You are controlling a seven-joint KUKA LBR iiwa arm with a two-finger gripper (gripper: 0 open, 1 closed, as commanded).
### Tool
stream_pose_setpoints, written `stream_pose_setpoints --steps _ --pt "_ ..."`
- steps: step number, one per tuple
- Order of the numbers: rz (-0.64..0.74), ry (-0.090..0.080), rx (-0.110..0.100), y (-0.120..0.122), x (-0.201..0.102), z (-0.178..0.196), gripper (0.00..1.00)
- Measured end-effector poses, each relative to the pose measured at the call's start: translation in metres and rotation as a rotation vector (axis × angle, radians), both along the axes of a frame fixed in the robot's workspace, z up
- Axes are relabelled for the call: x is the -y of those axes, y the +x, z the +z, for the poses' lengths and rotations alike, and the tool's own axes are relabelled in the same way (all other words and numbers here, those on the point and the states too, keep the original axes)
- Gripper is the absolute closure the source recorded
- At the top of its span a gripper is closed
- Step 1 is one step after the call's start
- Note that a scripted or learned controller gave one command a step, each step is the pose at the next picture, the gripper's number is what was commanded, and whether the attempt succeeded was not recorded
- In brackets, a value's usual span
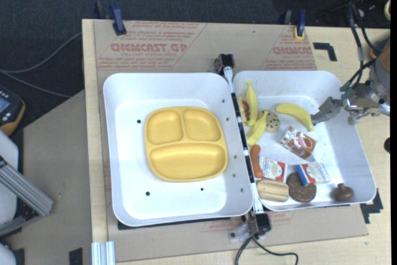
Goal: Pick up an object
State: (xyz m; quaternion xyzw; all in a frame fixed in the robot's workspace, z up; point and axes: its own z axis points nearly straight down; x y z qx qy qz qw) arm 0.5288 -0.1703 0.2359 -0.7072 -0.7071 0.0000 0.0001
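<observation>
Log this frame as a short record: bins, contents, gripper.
left bin: yellow tray, three compartments
right bin: toy food, crowded toward its left and near side
bananas: one mid-bin, others by the divider
near edge: bread roll, cookie
gripper: over right bin's right side, beside the mid-bin banana, nothing seen held

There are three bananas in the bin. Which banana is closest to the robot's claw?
The banana lying crosswise in the right bin, its tip just beside the gripper. The other two bananas lie farther away, along the bin's left wall.
</observation>
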Motion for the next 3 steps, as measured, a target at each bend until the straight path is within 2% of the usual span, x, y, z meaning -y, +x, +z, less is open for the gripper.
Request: stream_pose_setpoints --steps 1,2,3 --pt "0.003 0.003 -0.007 0.062 -0.018 -0.100 0.00" --pt "0.001 -0.001 -0.002 0.104 0.008 -0.155 0.00" --pt "0.002 -0.003 0.006 0.105 0.008 -0.140 1.00"
